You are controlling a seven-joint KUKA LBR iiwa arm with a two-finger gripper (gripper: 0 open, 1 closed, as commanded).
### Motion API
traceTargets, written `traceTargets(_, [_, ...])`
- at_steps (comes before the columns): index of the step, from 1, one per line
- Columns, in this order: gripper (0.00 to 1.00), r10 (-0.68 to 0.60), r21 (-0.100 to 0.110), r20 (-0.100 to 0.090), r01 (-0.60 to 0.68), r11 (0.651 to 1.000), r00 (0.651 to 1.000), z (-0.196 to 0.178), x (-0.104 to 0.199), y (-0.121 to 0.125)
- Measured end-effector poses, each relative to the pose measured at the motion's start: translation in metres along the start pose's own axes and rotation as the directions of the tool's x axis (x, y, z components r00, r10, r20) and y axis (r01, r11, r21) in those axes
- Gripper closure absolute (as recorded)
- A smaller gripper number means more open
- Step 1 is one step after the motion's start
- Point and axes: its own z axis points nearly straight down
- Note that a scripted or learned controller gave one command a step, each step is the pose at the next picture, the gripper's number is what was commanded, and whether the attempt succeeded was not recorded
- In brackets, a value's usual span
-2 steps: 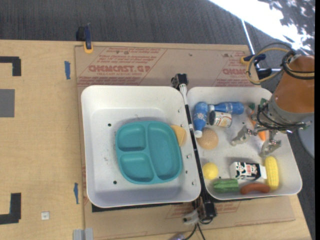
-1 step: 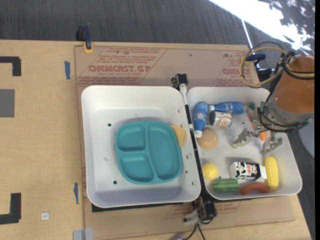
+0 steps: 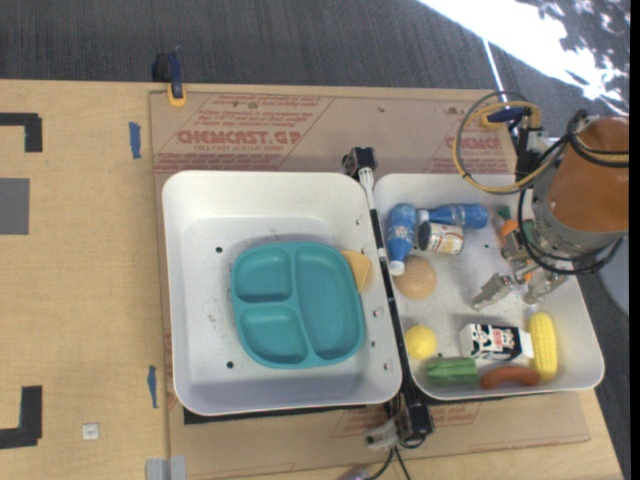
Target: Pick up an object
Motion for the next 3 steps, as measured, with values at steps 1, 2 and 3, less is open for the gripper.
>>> traceTargets(1, [0.0, 0.203, -0.002, 0.0, -0.203, 0.979, 0.979, 0.001, -0.007, -0.03])
traceTargets(2, [0.0, 0.007, 0.002, 0.015, -0.007, 1.0, 1.0, -0.001, 0.023, -0.014])
traceTargets(3, [0.0, -0.093, -0.004, 0.002, 0.093, 0.996, 0.996, 0.0, -0.023, -0.006])
